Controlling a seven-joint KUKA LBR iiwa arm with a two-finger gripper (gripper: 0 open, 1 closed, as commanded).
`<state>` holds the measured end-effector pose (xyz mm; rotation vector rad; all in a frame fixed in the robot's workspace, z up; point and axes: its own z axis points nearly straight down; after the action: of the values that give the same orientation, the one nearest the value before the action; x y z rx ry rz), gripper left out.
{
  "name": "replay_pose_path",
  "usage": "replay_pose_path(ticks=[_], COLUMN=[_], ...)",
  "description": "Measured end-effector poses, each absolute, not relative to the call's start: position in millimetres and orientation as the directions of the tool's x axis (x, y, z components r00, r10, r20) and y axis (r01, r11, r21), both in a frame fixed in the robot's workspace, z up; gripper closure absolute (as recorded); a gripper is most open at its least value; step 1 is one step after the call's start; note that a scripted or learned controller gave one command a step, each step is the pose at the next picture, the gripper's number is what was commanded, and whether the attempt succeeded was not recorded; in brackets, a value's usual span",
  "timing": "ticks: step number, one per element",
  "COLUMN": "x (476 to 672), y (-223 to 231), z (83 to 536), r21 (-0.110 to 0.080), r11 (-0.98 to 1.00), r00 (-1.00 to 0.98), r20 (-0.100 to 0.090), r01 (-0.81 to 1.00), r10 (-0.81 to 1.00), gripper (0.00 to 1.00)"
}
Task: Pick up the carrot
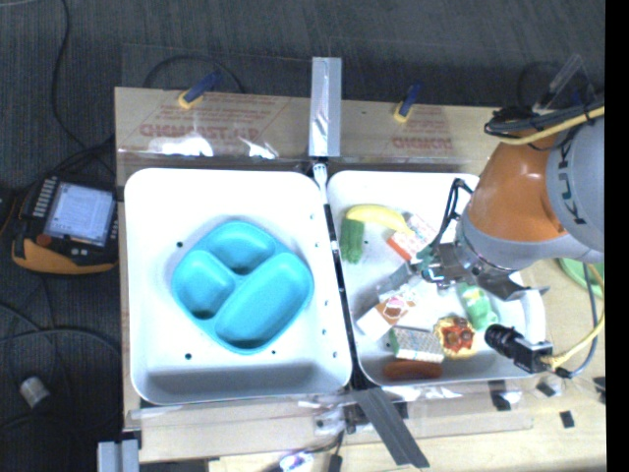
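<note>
The carrot (pixel 398 247) is a small orange piece lying in the right bin (pixel 366 362), just below the banana. My gripper (pixel 430 264) hangs low over the middle of that bin, under the arm's orange band, just right of the carrot and slightly nearer the front. The wrist covers part of the bin floor behind it. I see nothing clearly held by the gripper.
Around the carrot lie a yellow banana (pixel 375 216), a green vegetable (pixel 352 239), a white packet (pixel 419 228), a strawberry card (pixel 393 309), a green bottle (pixel 477 309), a pizza slice (pixel 455 334) and a brown sausage (pixel 413 370). The left bin holds a blue divided plate (pixel 243 281).
</note>
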<state>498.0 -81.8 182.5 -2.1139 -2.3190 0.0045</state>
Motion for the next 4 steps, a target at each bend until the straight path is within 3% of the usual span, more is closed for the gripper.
replay_pose_path(ticks=[1, 2, 3, 4], x=[490.6, 483.8, 483.8, 503.6], y=[-76, -107, -107, -74], z=[182, 279, 278, 200], r21=[-0.005, -0.002, -0.002, -0.002], r11=[0.068, 0.465, 0.466, 0.551], r00=[-0.068, -0.465, -0.466, -0.551], r20=[0.002, -0.001, -0.001, 0.002], r01=[0.998, 0.885, 0.885, 0.834], r10=[0.998, 0.885, 0.885, 0.834], gripper=[0.00, 0.00, 0.00, 0.00])
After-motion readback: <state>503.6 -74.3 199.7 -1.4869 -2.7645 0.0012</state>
